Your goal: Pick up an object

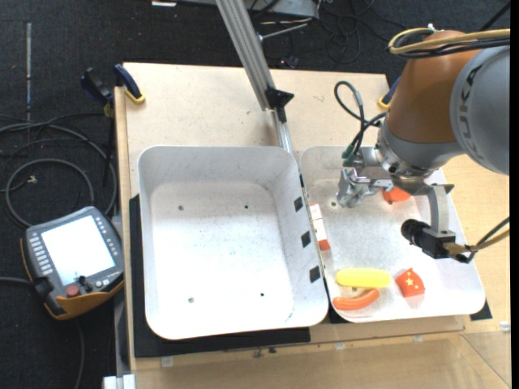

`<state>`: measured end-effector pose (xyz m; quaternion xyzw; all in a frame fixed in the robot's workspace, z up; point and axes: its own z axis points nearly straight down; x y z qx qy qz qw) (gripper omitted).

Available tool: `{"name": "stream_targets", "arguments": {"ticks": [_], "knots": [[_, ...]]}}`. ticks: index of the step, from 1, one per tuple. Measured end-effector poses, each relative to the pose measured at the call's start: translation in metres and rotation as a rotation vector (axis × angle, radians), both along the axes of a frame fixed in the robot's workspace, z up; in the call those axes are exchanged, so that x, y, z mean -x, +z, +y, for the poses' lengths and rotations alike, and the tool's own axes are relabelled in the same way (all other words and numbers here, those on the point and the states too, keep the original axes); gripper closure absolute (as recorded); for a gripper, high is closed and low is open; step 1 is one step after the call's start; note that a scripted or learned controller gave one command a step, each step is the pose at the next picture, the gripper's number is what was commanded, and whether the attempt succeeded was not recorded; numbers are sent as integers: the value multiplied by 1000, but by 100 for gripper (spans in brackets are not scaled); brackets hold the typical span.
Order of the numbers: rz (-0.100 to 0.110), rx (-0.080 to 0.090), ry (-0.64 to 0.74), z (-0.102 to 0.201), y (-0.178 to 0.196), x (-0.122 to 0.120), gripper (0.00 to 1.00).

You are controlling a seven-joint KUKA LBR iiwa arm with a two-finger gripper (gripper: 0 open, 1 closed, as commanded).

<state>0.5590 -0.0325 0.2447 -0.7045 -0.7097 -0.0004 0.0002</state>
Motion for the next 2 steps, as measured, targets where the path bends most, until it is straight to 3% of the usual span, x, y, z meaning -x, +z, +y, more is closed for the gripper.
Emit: {"name": "stream_targets", "arguments": {"ticks": [2], "knots": [[-1,0,0,98,-12,-22,100]]}}
